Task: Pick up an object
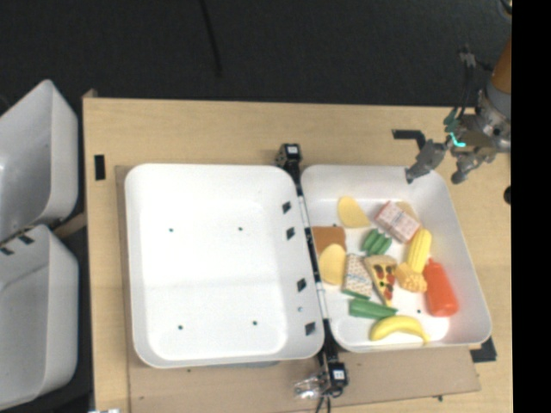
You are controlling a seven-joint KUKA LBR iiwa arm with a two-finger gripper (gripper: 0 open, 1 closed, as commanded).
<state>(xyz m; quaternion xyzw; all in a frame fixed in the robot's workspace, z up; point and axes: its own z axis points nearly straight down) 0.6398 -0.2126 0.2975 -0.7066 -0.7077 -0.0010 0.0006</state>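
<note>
Lay heaped in the right bin (465,231), all toy food, packed against one another: a pale chip-like piece (351,211) and a pink wrapped block (397,220) at the far side, a corn cob (418,249) and a red bottle-shaped piece (439,287) toward the right wall, green pods (375,242), a pizza slice (382,276), a brown toast square (328,237) over a yellow round piece (331,266), and a banana (398,328) at the near rim. No single piece singled out yet as the target.

Hovered above the far right corner of that bin, near the rim and well apart from the heap: the gripper (439,163), fingers spread open, nothing between them.

Likely to slip or close on nothing, judging by how tightly the pieces touched: fingers coming down on the heap could wedge onto two at once or push one aside. Rounded banana and corn cob probably apt to roll out of a pinch. Pieces hard against the centre wall hard to straddle. Also some risk of striking the bin rim from so close to the corner.

Beside it, the left bin (207,265); black clips (290,154) at the seam between the two; tan bench (189,127) beneath; white bulky shapes (30,231) at far left.
</note>
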